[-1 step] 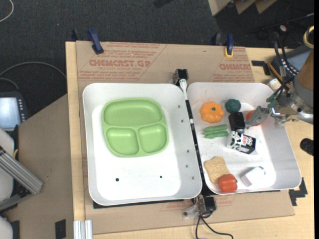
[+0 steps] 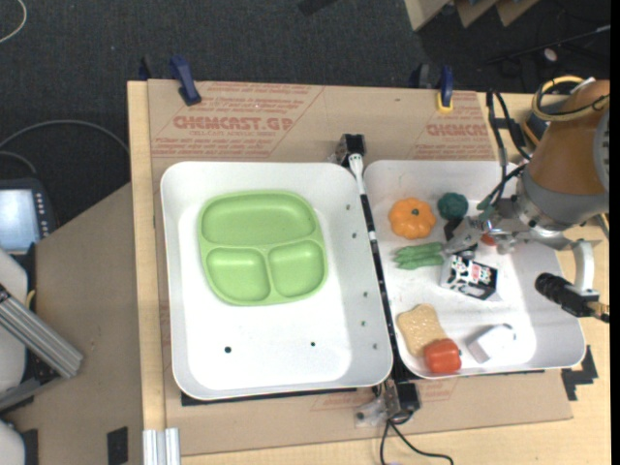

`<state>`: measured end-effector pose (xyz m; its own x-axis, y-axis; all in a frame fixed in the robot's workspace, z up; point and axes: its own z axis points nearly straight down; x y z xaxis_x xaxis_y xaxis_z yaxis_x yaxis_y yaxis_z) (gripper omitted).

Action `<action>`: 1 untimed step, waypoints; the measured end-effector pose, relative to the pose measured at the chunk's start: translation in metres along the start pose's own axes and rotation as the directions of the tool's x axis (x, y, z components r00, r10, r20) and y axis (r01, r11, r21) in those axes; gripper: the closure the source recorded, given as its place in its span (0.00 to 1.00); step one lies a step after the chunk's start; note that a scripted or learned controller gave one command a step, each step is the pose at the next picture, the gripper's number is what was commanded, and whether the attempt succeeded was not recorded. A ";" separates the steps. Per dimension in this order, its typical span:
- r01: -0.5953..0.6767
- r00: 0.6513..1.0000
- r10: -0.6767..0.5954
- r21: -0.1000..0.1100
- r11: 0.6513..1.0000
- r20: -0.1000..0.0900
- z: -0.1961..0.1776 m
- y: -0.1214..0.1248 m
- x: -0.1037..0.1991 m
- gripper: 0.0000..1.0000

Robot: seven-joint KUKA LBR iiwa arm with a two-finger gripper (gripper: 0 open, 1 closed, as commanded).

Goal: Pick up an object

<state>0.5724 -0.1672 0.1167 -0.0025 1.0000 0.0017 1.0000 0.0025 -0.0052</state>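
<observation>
Nothing is lifted yet: jaws point(image 2: 472, 243), state unclear to me, hover beside the black-and-white carton point(image 2: 471, 276) in the right bin point(image 2: 557, 356).

You have a bench point(image 2: 291, 114) topped with a brown sheet printed in red lettering, and two shallow white bins sit directly on it, side by side and touching along a black seam. The left bin point(image 2: 194, 356) takes up the middle of the sheet; the right bin point(image 2: 552, 352) reaches toward its right edge. At the far edge, a blue clamp point(image 2: 184, 78) grips the left part and a second clamp point(image 2: 445, 89) the right.
</observation>
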 end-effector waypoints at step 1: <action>0.000 1.000 0.000 -0.010 1.000 0.004 0.033 0.050 -0.009 0.00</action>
<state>0.6221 -0.1759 0.0834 -0.0028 1.0000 -0.0022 1.0000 0.0028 0.0052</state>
